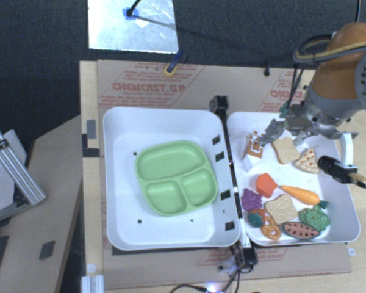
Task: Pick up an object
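Toy food point(287, 209) lies scattered across the right bin point(352, 224), and none of it sits between the fingers of your gripper point(279, 131), which hangs over the upper half of that bin, its grey fingers spread apart with nothing in them and angled down towards the left; just below and left of the fingertips you can see a small orange-and-white box point(253, 146) standing near the bin's left wall, while a slice of bread point(285, 151) and a pizza wedge point(306, 160) lie side by side under the wrist; lower down, an orange block point(266, 184) sits beside a carrot point(301, 194), with purple grapes point(252, 199) to the left of a second bread slice point(281, 208), a pretzel point(270, 227) and a watermelon slice point(299, 230) along the near edge, and a green broccoli piece point(315, 216) at the lower right; your arm point(341, 72), with its orange band, comes in from the right above the far corner of the bin; a black cylinder point(334, 168) juts out near the pizza wedge; in the left bin point(119, 224) a green divided plate point(173, 177) with three compartments rests near the middle, well apart from the food; both bins sit on a sheet of printed cardboard point(146, 84)
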`<control>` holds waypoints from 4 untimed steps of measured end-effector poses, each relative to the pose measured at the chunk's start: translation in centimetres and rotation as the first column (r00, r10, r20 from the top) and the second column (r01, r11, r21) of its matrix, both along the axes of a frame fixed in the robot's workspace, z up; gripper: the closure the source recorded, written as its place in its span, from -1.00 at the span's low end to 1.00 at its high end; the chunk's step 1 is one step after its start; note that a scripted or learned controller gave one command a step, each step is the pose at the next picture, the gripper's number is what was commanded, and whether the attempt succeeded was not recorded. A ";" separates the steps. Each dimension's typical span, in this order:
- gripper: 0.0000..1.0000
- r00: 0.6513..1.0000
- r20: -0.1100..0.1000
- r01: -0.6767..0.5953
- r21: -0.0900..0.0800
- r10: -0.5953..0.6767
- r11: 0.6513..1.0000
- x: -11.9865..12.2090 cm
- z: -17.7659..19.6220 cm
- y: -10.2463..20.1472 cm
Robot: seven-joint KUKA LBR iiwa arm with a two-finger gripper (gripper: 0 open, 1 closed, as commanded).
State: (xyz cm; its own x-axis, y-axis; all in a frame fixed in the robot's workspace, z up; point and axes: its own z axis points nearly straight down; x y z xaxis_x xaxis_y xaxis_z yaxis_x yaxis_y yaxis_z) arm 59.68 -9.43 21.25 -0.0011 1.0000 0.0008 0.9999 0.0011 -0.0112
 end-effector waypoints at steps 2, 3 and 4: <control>-1.00 1.000 0.010 0.000 -0.001 0.000 1.000 0.4 -3.5 -0.4; -1.00 1.000 0.009 0.000 -0.001 0.000 1.000 1.3 -8.8 -0.7; -1.00 1.000 0.025 -0.004 0.000 0.004 1.000 1.9 -10.5 -0.6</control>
